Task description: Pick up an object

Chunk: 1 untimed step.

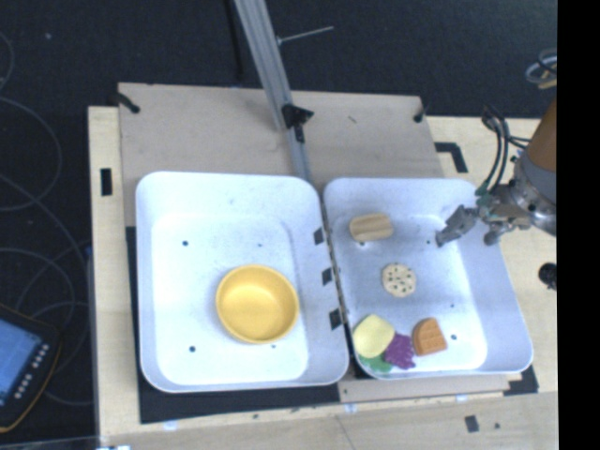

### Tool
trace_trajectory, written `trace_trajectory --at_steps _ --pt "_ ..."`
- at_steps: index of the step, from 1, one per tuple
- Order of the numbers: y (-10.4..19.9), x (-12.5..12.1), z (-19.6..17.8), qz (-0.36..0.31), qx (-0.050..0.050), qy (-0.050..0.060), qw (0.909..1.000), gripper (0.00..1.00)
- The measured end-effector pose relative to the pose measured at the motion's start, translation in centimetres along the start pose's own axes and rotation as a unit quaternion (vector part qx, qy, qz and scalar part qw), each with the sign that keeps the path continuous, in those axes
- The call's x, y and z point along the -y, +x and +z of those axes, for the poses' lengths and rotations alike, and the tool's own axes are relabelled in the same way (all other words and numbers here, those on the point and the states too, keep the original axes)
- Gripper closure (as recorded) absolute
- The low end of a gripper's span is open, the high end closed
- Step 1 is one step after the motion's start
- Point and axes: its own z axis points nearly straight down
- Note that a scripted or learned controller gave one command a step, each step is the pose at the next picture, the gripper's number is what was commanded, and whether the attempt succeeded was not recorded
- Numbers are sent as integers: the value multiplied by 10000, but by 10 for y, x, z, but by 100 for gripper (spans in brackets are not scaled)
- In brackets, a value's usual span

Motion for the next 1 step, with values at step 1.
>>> trace_trajectory --at_steps 1 --pt "0 0 0 -1 1 0 10000 0"
